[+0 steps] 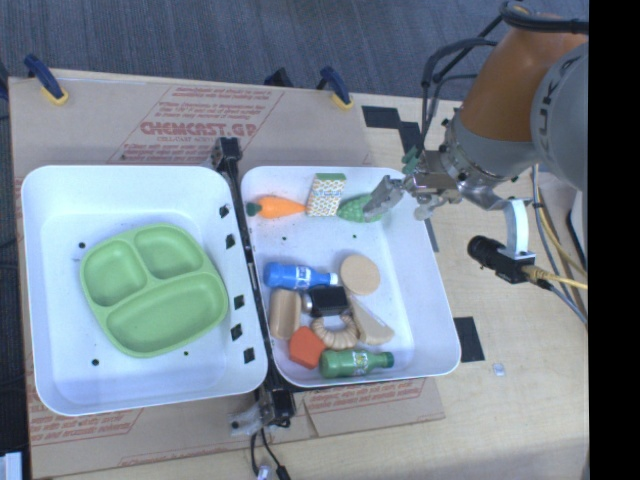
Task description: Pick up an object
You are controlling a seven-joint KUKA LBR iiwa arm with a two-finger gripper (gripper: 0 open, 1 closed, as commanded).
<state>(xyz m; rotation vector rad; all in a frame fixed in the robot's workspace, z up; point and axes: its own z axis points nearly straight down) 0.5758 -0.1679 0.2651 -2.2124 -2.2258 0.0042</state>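
Now, claw: my claw (385, 196) hangs over the far right corner of the right bin (428, 268), its fingers down at the green leafy piece (353, 208); I cannot tell how far they are spread or whether they grip it.
Arm: my grey arm, orange band (515, 78) above the wrist, reaches in from the right, over the worktop (520, 388).
Green leafy piece: it lies against the far wall of the right bin, just beside a patterned packet (326, 194).
Far row: an orange carrot (276, 207) lies left of the packet.
Middle of right bin: a blue bottle (297, 277) lies on its side, with a tan round disc (360, 275) to its right and a black block (327, 299) touching below.
Near end: a tan bread-like piece (284, 314), an orange-red lump (307, 347), a beaded ring (338, 334) and a tan wedge (372, 325) crowd together; a green bottle (355, 363) lies along the near wall.
Left bin: the left bin (50, 268) holds a green divided plate (153, 288), well apart from my claw.
Under the bins: brown cardboard (200, 118), held by blue clamps (335, 83) at the far edge.
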